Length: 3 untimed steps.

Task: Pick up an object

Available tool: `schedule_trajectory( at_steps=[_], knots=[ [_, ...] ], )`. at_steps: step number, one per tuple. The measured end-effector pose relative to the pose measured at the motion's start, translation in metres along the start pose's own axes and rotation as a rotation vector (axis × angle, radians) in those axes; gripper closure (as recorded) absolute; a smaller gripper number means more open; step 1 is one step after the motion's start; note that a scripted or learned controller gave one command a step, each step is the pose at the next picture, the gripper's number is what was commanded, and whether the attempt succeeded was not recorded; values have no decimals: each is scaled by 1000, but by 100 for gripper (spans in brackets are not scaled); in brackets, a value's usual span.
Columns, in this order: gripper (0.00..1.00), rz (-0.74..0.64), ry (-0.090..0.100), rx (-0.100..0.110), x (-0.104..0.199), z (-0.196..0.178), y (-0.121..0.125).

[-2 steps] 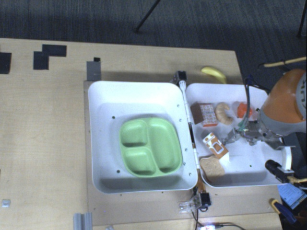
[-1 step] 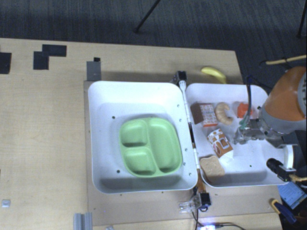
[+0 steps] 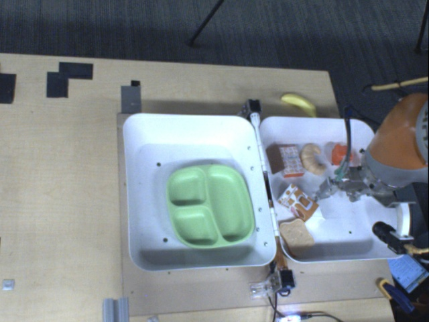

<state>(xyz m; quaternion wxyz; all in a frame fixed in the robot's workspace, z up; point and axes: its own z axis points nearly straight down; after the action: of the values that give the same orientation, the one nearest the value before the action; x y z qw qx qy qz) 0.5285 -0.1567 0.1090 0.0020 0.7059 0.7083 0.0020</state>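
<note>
The right bin (image 3: 355, 243) holds several small items. A brown packet with a white label (image 3: 287, 159), a round bagel-like piece (image 3: 312, 157) and a red and white item (image 3: 338, 154) lie along its far side. An orange and white packet (image 3: 297, 202) and a slice of bread (image 3: 296, 233) lie near its left wall. My gripper (image 3: 337, 184) hangs over the middle of this bin, just right of the orange and white packet and below the red item. Nothing shows in its grasp.
The left bin (image 3: 144, 180) holds a green divided plate (image 3: 210, 204). A banana (image 3: 298, 103) lies on the bench behind the right bin. The arm's orange band (image 3: 400, 136) covers the right bin's far right corner. Cables and clips sit at the bins' front edge.
</note>
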Motion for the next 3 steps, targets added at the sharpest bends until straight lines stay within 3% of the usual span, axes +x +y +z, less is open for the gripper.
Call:
schedule_trajectory(
  at_steps=[1, 2, 3],
  knots=[
    [0, 7, -13, -15, 45, 20, -37],
    [100, 3, -7, -14, 48, 10, -36],
    [100, 0, -5, -5, -21, 22, 35]
  ],
)
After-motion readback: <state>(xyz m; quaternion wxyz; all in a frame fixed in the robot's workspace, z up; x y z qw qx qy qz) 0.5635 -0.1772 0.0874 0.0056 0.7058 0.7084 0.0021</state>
